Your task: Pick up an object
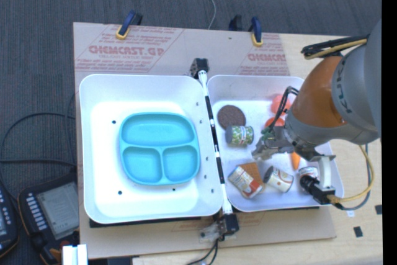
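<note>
Camera view puts our gripper low in the right bin, among cans. We cannot tell its state; nothing looks lifted yet.

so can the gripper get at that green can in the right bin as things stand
Probably yes. The gripper hangs just right of the green can, which lies on its side with open bin floor around it. The brown disc above it sits apart, so nothing seems to block the way.
</note>
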`<state>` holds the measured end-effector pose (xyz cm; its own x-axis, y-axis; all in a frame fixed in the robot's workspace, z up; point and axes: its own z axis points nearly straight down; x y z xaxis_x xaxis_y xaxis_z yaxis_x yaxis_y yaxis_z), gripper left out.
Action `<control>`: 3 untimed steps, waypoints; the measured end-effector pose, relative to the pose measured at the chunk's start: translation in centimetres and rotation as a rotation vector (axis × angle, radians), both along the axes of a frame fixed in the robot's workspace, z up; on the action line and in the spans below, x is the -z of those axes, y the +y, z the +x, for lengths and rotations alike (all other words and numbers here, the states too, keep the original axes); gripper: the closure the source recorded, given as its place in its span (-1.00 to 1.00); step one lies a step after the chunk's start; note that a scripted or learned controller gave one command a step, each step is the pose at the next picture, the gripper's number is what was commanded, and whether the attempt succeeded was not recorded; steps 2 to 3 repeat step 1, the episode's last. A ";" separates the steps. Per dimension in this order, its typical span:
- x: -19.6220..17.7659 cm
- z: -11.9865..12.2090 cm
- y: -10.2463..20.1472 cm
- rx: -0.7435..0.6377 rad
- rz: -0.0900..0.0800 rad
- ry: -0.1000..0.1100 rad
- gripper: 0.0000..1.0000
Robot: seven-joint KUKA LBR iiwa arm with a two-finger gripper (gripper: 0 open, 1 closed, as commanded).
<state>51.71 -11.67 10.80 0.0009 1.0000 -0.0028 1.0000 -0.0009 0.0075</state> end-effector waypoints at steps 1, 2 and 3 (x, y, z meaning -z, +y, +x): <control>0.0 0.0 0.0 0.000 0.000 0.000 -1.00; 0.0 0.0 0.0 0.000 0.000 0.000 -1.00; 0.0 0.0 0.0 0.000 0.000 0.000 -1.00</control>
